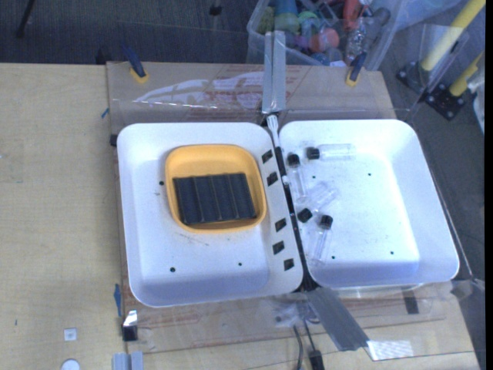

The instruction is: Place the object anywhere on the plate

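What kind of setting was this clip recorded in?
Probably a robotics lab bench: two shallow white bins taped side by side on a wooden table, small clear black-capped vials, and a clear plastic crate of colourful toys behind.

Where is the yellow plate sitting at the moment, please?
The yellow plate sits in the left white bin, toward its upper middle, with a dark ridged insert in it.

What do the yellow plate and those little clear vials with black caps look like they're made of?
Yellow square plate: likely plastic, smooth and evenly coloured, matte; a dark ribbed insert sits in it. Clear vials with black caps: transparent plastic or glass, cannot tell which.
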You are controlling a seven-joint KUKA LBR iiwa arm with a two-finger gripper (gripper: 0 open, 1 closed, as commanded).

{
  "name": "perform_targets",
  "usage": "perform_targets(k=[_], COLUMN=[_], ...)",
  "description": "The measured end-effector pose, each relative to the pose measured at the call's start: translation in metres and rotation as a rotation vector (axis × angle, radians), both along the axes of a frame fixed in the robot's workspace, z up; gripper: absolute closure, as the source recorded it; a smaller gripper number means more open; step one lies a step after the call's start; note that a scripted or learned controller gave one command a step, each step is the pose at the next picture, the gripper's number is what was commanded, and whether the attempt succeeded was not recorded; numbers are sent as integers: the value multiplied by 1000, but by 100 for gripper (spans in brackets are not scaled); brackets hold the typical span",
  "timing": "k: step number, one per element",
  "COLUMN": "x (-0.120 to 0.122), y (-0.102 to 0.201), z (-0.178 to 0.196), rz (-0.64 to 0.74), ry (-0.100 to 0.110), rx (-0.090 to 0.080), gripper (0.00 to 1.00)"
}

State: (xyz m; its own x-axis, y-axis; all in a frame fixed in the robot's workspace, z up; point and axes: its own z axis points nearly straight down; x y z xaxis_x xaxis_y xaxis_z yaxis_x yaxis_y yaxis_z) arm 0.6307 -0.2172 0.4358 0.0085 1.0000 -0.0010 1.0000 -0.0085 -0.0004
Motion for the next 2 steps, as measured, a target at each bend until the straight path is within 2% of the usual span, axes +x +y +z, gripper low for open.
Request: perform_targets(k=[1,2], x=[37,-27], y=[-3,-6], z=[0,0], rz=[275,424], ry=[-6,-1], rx=[-3,0], gripper=[100,100])
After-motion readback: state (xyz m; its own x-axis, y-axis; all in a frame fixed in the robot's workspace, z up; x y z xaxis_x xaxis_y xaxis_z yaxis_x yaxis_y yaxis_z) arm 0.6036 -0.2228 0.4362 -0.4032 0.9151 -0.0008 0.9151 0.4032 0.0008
